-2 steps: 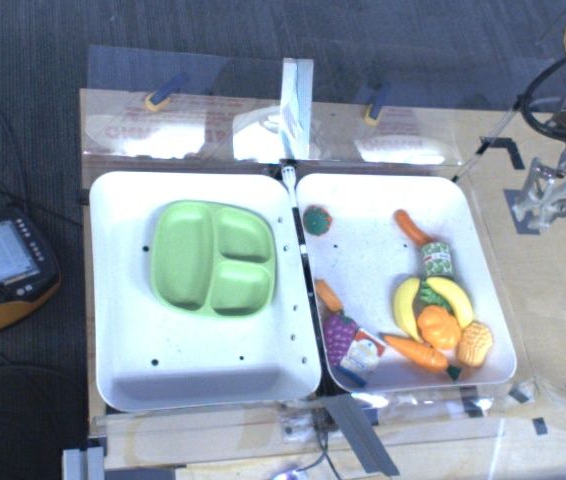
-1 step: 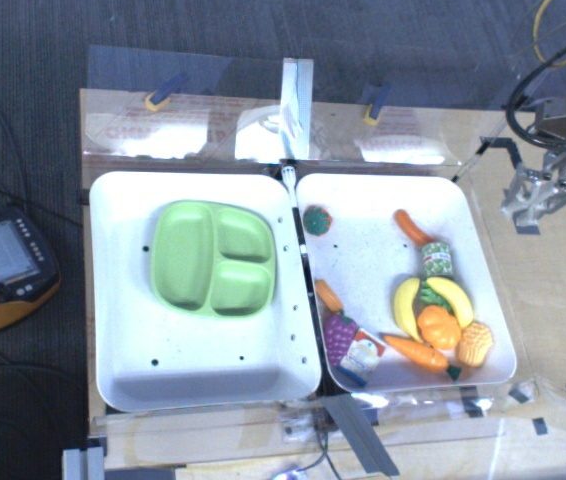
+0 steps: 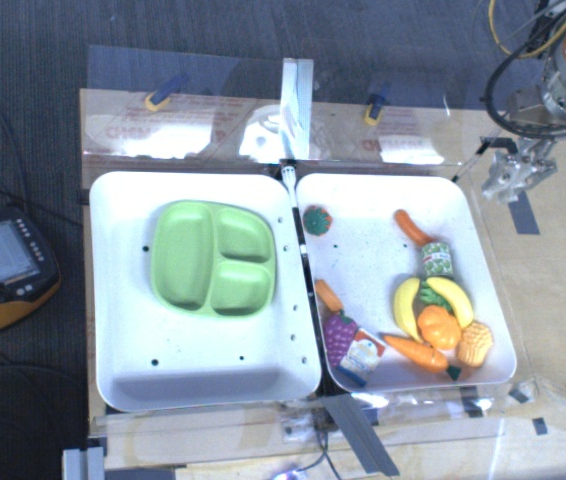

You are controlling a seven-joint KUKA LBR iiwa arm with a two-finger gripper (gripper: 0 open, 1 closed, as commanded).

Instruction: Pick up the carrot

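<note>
right bin (image 3: 463,200): carrot (image 3: 415,352) lay near front wall | left bin (image 3: 123,368): green tray (image 3: 213,258) | end effector (image 3: 511,176) outside bin, opening indiscernible

Orange carrot (image 3: 418,353) lying flat, right bin's front.

Robot lab: taped bench (image 3: 538,298), teach pendant (image 3: 5,258), loose cables (image 3: 518,18).

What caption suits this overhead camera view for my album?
Gripper hovers beyond the right bin; carrot lies among toy food.
</note>
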